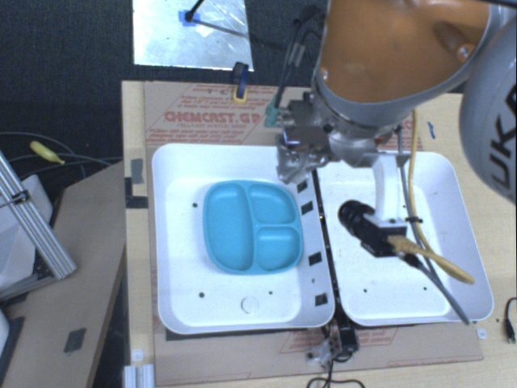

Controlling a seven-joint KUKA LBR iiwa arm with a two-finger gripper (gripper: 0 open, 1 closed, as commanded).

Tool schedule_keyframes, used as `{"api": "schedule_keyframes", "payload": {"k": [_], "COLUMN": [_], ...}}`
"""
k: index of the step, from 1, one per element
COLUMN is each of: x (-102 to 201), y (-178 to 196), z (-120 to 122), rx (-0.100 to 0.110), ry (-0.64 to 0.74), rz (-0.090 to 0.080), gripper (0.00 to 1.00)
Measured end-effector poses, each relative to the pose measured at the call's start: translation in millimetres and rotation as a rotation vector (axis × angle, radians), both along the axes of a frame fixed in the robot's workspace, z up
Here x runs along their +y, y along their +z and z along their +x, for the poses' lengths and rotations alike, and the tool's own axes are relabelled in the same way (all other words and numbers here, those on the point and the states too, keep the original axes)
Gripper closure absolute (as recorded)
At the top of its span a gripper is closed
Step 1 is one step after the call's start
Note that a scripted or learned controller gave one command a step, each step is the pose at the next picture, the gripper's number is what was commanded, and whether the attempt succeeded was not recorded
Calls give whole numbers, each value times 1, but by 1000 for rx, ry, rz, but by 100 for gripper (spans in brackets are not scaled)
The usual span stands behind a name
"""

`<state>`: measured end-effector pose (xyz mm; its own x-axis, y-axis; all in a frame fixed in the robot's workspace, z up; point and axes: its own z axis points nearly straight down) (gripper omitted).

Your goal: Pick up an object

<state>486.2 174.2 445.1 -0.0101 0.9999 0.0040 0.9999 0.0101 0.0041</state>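
Holding a blue divided plate (250,226), left bin (182,249), right bin (388,293) alongside

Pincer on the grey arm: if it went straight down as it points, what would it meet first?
Likely the pincer meets the far right corner of the left shallow white bin, just beside the blue three-compartment plastic plate; depth is unclear.

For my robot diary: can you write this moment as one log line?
gripper: over left bin, upper-right corner | blue plate: flat in bin, not lifted | pick: not done
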Motion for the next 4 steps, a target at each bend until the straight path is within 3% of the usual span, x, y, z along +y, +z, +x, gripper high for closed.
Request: {"api": "schedule_keyframes", "payload": {"k": [1,2,3,4], "x": [-60,-59,-56,-131], "y": [28,32,-3,12], "z": [1,1,0,1], "rx": [-1,1,4,-1], "ry": [-14,-7,-9,-17], "rz": [-3,-3,-4,-5], "gripper": [100,100,100,100]}}
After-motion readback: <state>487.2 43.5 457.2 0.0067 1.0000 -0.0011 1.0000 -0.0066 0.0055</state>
